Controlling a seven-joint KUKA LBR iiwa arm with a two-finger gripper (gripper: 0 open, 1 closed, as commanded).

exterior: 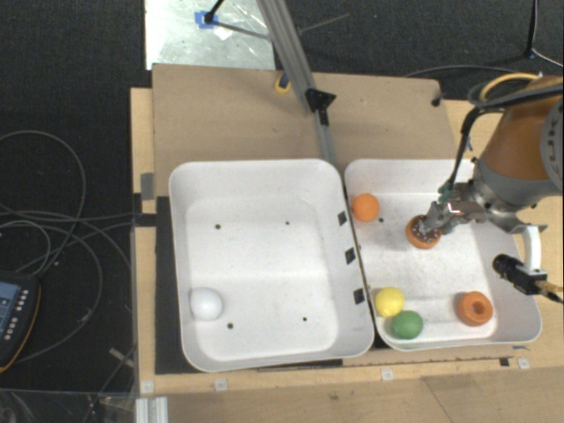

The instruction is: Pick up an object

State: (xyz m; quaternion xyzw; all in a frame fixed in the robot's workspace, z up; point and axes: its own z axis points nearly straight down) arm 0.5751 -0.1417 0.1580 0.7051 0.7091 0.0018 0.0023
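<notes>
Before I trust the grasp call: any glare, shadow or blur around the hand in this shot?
Camera view: light is even and soft, with no hard shadows in the right bin; the white plastic is bright but not blown out. The hand over the orange ring is small and slightly soft, so its fingertips blend into the ring. The white ball has low contrast against the left bin.

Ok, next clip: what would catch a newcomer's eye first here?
The arm's tool is down in the right bin, right on an orange object. Around it lie an orange ball, an orange ring, and a yellow ball touching a green ball. A white ball sits alone in the left bin.
</notes>
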